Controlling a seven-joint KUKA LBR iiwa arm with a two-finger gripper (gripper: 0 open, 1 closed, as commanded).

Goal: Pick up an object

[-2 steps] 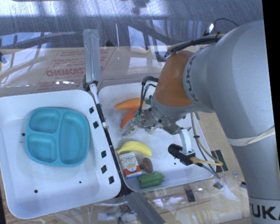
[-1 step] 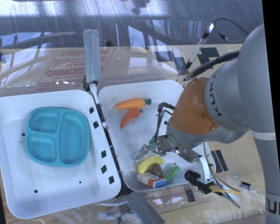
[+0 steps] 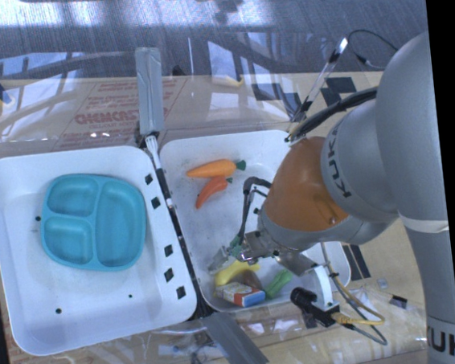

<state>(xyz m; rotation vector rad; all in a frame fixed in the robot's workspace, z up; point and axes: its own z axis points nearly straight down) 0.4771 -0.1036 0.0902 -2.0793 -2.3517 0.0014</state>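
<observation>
Right white bin (image 3: 185, 222): end effector (image 3: 229, 256) low over yellow item (image 3: 235, 272); its opening cannot be told.

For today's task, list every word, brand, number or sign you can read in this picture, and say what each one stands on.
"KUKA", partly visible as "KU", on the grey arm above the orange band.
"KU", cut off by the frame edge, on the arm's lower grey section.
Reddish print on the cardboard sheet behind the bins: too blurred to read.
Label on the small box in the right bin: too small to read.
</observation>
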